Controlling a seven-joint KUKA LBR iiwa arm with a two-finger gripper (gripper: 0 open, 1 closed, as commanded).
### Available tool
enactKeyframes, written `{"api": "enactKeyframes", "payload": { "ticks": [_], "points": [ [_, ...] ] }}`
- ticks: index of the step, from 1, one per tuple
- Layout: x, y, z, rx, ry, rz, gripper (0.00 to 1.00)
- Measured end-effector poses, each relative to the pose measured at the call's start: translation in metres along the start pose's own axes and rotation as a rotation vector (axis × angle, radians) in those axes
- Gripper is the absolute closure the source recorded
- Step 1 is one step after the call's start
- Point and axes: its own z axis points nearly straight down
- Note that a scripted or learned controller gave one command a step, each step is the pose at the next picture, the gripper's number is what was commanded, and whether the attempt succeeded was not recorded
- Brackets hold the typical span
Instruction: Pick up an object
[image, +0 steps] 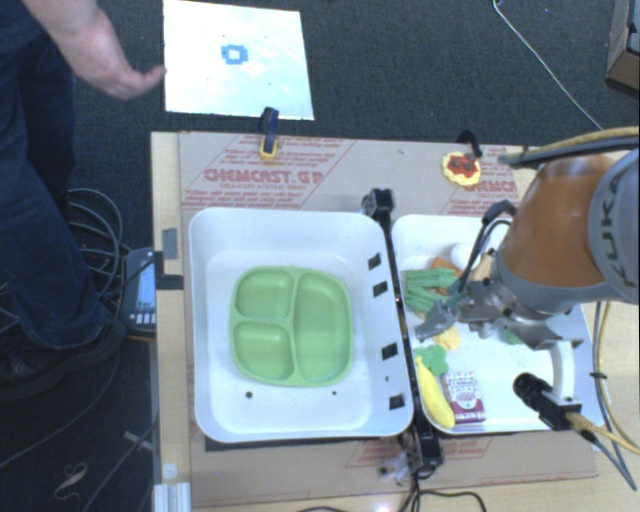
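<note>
The right bin (425, 232) holds several small toys: a green leafy piece (425, 281), a yellow banana (433, 392), a red and white box (465, 396), a small green piece (433, 358) and a white rounded piece (459, 255). My gripper (440, 319) hangs low over the left half of this bin, just below the green leafy piece and above a small yellow bit (450, 341). The grey and orange arm (570, 240) hides the bin's right half. The left bin (215, 232) holds a green divided plate (292, 326).
A black divider with clips (392, 290) runs between the bins. A small pizza toy (462, 168) and a yellow clamp (268, 136) lie on the cardboard behind them. A person's hand (120, 66) reaches in at the top left beside a white sheet (237, 60).
</note>
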Motion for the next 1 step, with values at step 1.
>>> {"api": "enactKeyframes", "payload": {
  "ticks": [1],
  "points": [
    [-0.0550,-0.0015,0.0337,0.001,-0.005,0.014,0.00]
  ]
}}
